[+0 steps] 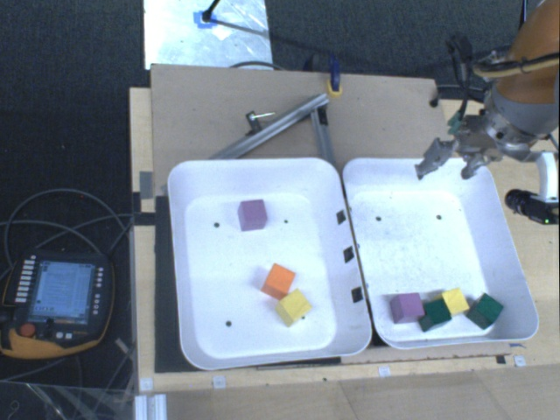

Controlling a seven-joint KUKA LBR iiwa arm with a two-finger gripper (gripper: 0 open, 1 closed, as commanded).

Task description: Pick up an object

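1. I see the jaws (451, 158) hanging above the far rim of the right bin (512, 261), spread wide with nothing between them. The step in hand, as I judge it, is the approach: no object is chosen or touched yet.
2. The nearest candidates lie along the near wall of the right bin, well apart from the jaws: a purple cube (406, 306), a dark green cube (434, 314), a yellow cube (455, 301) and a second green cube (486, 309).
3. These four are crowded, some touching. To do this well I would pick an end one, the purple cube or the second green cube, and turn the jaws so they close across its free faces, not into a neighbour or the bin wall.
4. An easier grasp, I think, is in the left bin (188, 261): the purple block (252, 214) stands alone with room all round. The orange cube (279, 279) and yellow block (294, 306) touch at a corner.
5. My count on the bench (140, 147): two bins, seven cubes — two purple, two yellow, two green, one orange.
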